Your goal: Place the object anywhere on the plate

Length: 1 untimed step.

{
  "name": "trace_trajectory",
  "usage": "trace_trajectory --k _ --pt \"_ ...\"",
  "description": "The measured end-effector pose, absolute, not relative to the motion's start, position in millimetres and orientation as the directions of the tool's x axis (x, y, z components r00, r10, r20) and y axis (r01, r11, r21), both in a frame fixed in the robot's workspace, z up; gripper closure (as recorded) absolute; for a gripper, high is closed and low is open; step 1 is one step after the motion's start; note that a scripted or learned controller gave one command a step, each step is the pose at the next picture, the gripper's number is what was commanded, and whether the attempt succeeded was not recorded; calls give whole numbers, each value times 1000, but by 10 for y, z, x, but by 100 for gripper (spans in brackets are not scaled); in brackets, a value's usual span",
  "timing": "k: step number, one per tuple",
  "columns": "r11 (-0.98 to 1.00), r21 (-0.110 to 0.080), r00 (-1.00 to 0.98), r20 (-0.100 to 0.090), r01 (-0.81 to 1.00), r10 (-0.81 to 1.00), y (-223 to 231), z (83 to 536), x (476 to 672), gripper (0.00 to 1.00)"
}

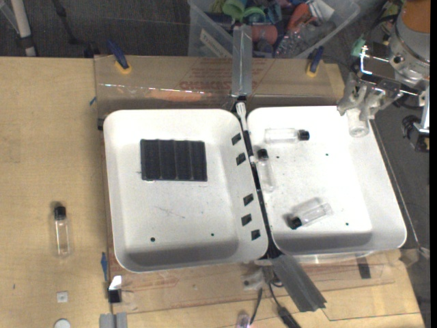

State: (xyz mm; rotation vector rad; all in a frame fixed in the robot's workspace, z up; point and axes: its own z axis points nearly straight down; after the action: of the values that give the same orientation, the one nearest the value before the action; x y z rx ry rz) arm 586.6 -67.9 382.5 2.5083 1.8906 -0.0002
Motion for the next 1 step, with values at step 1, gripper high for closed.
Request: trace_trajectory --k 1 --pt "-725 1 725 0 689 689 -321 4348 5719 100"
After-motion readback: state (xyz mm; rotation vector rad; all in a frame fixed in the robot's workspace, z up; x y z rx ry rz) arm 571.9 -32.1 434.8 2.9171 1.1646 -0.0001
